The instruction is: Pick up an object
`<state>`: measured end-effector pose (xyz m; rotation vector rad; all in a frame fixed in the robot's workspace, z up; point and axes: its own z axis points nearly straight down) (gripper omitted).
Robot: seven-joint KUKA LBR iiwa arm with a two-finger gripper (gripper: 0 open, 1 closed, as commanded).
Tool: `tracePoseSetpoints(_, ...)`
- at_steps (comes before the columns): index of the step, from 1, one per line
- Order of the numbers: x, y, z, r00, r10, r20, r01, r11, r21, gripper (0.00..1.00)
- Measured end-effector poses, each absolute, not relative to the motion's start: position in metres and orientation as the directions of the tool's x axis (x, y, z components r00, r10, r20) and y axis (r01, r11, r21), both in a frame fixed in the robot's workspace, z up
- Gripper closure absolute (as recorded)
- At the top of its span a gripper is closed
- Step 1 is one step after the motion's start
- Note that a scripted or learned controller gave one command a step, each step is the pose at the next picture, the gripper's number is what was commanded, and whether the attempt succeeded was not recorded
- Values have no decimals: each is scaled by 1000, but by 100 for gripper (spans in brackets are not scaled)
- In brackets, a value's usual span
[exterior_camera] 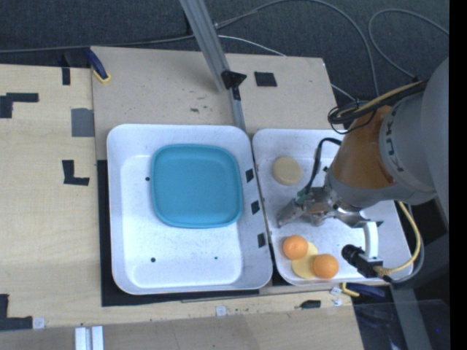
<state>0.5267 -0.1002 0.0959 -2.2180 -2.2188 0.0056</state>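
We see the tool (295, 208) low in the right bin (266, 195) (above two orange balls (295, 247)); we cannot tell its grip.

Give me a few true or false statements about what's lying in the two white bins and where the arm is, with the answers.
1. A square teal plastic plate lies in the left white bin. True.
2. Two round orange balls lie in the left bin. False: both lie in the right white bin.
3. A round beige disc lies in the right bin. True.
4. The gripper hangs over the teal plate. False: it is over the right bin.
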Motion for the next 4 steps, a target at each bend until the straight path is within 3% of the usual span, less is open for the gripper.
tracePoseSetpoints(1,528,-100,108,-1,1000,0,1000,1,-1,100)
tracePoseSetpoints(3,533,-101,206,0,1000,0,1000,0,2,100)
tracePoseSetpoints(4,533,-55,201,-4,1000,1,1000,4,-1,100)
